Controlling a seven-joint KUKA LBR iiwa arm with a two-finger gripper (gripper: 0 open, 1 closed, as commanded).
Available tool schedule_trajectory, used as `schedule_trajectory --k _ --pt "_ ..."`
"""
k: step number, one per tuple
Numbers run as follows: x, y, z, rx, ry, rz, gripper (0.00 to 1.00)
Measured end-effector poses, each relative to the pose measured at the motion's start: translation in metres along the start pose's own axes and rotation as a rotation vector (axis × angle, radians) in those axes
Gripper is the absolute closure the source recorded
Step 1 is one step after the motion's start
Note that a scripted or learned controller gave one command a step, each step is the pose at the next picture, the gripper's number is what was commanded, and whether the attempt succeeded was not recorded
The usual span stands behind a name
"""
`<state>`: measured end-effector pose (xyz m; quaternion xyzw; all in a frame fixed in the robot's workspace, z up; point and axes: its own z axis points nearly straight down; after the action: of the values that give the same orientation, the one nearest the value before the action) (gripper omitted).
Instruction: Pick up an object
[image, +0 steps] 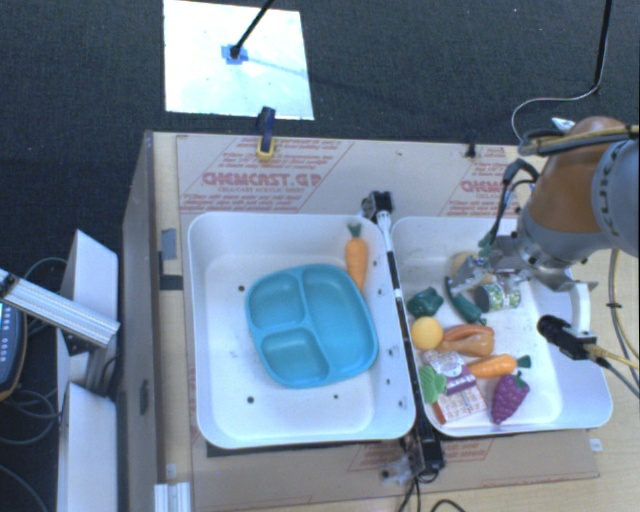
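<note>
The tool (478, 283) hangs low over the back of the right bin (590, 395), at the end of the grey arm (590, 190) with its orange band. It is too dark and mixed up with the things under it to tell how it is set.

Right under the tool sits a small green and white thing (500, 295), next to a dark green thing (462, 303). I cannot tell if the tool is touching them. A pale round thing (461, 264) lies just behind the tool.

A bit more to the left in the same bin is a dark green toy (426, 300), and just in front of it a yellow ball (427, 333). Beside the ball lies an orange and red toy (468, 339). In front of that is a small toy carrot (493, 366) with a green top. A purple bunch of grapes (508, 396) lies near the front of the bin. Next to the grapes is a small white and red box (459, 398), and a light green leafy toy (431, 382) touches it on the left.

The left bin (230, 400) holds a blue plate (311, 324) with three parts. Another toy carrot (356, 259) lies behind the plate, close to the wall between the two bins.

Both bins sit on a brown worktop (260, 175) with red letters on it.
</note>
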<state>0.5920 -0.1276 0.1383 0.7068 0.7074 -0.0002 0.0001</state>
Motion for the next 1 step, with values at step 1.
schedule_trajectory --k 1 --pt "0.0062 0.0059 0.0284 -0.026 -0.009 -0.002 0.0"
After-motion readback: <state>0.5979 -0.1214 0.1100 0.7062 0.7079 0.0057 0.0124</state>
